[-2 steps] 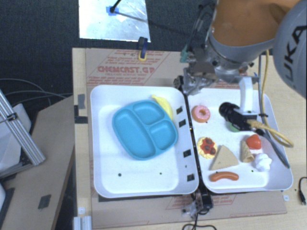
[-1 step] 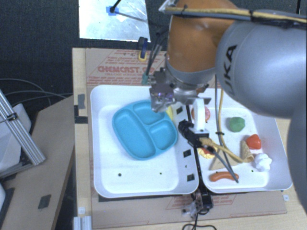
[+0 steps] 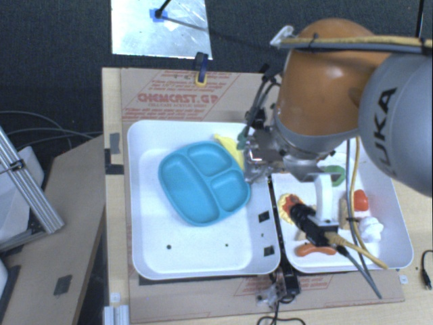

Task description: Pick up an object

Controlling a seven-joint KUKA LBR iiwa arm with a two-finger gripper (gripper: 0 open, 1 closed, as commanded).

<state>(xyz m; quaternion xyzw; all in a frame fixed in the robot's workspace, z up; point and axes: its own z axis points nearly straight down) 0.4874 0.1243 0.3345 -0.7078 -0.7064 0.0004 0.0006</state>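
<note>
A blue divided plate [image 3: 203, 181] lies tilted in the left white bin [image 3: 196, 259]. A yellow object [image 3: 230, 146] peeks out at the plate's far right corner, partly hidden by the arm. My gripper [image 3: 252, 160] hangs low over the wall between the two bins, right beside the plate's right edge and the yellow object. In the right bin [image 3: 400, 244] lie a green piece [image 3: 336, 175], a red piece [image 3: 359, 199], a white piece [image 3: 371, 229], an orange sausage-shaped piece [image 3: 315, 250] and a red-and-yellow piece [image 3: 289, 202]. The arm's orange band covers that bin's far part.
Both bins rest on a brown cardboard sheet [image 3: 176, 95]. A shiny foil sheet [image 3: 159, 19] lies beyond it on the dark floor. An aluminium frame [image 3: 27, 188] stands at the left edge.
</note>
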